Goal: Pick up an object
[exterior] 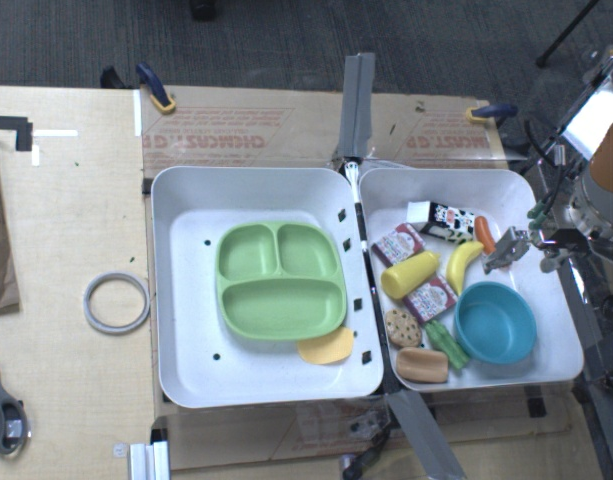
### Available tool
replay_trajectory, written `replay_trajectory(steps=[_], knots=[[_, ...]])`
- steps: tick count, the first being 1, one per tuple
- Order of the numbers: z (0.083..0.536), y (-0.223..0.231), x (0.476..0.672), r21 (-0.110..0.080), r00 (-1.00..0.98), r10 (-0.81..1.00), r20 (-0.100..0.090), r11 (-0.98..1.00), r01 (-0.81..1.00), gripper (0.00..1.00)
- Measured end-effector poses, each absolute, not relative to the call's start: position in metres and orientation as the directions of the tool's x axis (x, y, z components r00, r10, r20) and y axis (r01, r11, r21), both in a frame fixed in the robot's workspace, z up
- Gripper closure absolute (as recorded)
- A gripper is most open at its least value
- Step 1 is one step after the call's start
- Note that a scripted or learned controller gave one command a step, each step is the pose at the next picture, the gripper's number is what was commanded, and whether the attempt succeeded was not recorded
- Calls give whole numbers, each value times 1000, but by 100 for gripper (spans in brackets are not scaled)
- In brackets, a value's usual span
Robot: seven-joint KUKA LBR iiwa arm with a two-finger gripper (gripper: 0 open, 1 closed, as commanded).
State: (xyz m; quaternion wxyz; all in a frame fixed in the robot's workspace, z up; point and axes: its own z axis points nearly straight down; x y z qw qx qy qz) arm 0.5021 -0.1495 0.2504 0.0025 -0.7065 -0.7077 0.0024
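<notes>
Where cardboard [286, 128] lies behind the bins, mirrored "CHEMICAL GUYS" lettering, partly legible

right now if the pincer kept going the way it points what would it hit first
The pincer points left and down over the right bin. Straight on, it would probably meet the banana first, with the blue bowl just below that line. Depth is unclear from this slanted view.

Light wooden bench [66, 208], two white bins [176, 268] side by side, tape ring [116, 301], scissors [4, 423] at left
</notes>
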Motion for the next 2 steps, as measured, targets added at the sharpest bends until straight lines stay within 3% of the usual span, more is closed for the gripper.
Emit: replay_trajectory(steps=[1,2], knots=[[151,-170,558,-7,211,977,-1,-211,977,0],[95,-168,538,7,-108,994,-2,108,994,0]])
